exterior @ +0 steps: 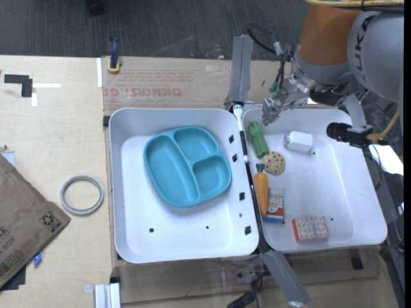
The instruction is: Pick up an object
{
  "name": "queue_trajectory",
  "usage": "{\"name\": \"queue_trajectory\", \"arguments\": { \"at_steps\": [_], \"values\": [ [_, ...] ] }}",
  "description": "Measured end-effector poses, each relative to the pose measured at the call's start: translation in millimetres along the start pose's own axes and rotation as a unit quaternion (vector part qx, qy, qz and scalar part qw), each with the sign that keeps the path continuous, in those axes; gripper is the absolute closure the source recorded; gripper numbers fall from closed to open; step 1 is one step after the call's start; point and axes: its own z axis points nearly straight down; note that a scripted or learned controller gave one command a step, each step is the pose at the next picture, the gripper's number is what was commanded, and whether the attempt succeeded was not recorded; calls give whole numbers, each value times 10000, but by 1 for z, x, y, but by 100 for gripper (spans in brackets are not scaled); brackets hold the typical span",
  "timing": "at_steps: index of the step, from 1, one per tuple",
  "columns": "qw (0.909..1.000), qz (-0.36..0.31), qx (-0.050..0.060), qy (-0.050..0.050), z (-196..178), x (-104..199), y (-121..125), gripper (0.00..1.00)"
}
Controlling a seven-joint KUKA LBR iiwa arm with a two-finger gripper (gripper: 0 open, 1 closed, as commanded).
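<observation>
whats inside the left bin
A blue divided plate lies in the left bin, all three compartments bare. The bin floor beneath the plate is covered, so anything under it cannot be seen.

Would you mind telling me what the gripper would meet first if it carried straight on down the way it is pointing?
Probably the right bin's bare floor near its back-left corner; the gripper hangs just behind the green toy, though depth is unclear.
</observation>
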Motion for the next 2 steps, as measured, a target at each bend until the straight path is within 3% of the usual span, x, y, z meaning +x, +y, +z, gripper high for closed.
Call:
{"name": "queue_trajectory", "arguments": {
  "at_steps": [1,2],
  "values": [
    [9816,-1911,-3,9,29,14,-23,100],
    [9993,361,-3,0,14,-19,4,100]
  ]
}}
